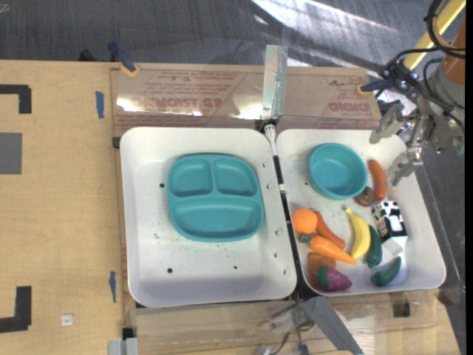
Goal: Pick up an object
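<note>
Gripper (pixel 399 145) open, empty, raised

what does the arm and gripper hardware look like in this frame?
The gripper has slim metallic grey fingers on a grey body. Black cables loop above it, beside a yellow piece and an orange part of the arm at the top right corner. No markings are legible.

One fixed camera here, high above the bench (pixel 52 198), looking down at a slant toward twelve o'clock. Both white bins sit mid-frame, left bin (pixel 140 220) and right bin (pixel 421 235), at middling range, with the arm (pixel 443 65) entering from two o'clock.
</note>
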Action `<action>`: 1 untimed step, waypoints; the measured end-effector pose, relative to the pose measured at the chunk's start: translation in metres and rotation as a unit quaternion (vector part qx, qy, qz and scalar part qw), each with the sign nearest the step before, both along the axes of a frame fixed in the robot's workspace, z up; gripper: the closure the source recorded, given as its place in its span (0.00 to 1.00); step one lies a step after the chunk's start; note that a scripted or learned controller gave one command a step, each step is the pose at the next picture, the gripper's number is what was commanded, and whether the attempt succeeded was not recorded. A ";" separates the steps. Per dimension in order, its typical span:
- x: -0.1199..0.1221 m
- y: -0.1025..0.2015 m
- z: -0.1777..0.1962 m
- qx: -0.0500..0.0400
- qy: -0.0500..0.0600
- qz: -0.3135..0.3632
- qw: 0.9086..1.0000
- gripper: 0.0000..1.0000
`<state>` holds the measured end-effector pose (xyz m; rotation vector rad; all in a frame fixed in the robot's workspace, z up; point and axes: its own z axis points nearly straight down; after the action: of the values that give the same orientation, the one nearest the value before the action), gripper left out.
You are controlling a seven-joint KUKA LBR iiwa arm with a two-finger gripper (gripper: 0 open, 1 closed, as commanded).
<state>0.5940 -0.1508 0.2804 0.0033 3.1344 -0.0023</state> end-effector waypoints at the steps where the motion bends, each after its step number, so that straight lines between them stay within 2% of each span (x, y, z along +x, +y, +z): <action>1: -0.056 0.004 -0.162 0.002 0.007 -0.109 0.994 0.00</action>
<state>0.5381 -0.1463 0.1185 0.3450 3.1290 0.0028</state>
